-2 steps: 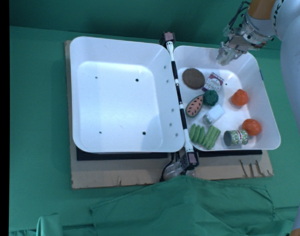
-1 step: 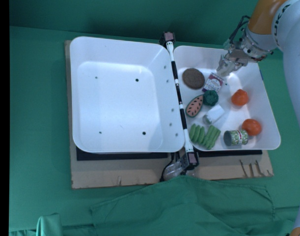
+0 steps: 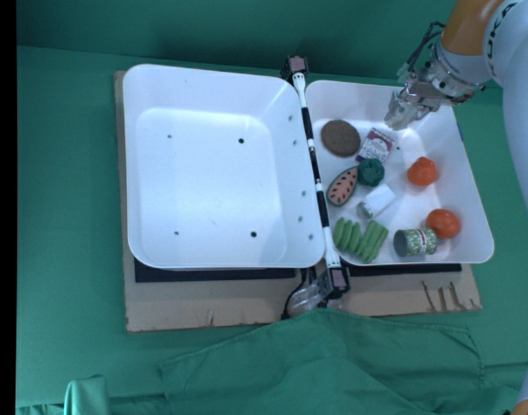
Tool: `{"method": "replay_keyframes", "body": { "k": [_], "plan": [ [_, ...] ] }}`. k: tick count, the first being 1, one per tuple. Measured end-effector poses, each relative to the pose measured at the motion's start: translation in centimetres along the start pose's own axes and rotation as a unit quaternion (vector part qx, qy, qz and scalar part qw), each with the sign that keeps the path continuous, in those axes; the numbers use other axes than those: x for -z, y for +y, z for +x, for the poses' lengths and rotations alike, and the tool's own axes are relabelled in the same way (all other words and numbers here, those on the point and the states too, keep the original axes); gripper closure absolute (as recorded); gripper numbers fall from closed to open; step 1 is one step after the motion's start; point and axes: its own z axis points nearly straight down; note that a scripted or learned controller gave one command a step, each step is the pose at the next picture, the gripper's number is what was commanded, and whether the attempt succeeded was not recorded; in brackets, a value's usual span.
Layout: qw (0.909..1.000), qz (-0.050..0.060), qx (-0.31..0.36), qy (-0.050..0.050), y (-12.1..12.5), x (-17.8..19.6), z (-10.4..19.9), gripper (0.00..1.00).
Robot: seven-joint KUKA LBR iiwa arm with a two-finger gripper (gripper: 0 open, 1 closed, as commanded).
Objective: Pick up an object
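While hand (image 3: 403, 111) hovers over right bin (image 3: 471, 232) far corner, finger state unclear, cannot tell. Nearest object: small pink-labelled packet (image 3: 378, 144), just below-left of hand, long axis diagonal.

Pretty clearly a robotics lab setup: green cloth (image 3: 65, 232) draped over the tabletop, a cardboard sheet (image 3: 212, 305) on it, two white bins (image 3: 216, 80) side by side on the cardboard, toy food (image 3: 343, 186) in the right one, and a grey-and-orange robot arm (image 3: 497, 15) above that bin.
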Motion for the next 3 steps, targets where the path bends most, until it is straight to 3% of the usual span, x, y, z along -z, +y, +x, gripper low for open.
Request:
{"method": "replay_keyframes", "body": {
  "k": [3],
  "plan": [
    [0.9999,-0.011,-0.004,-0.004,0.5,4.2,-0.4,1.00]
  ]
}}
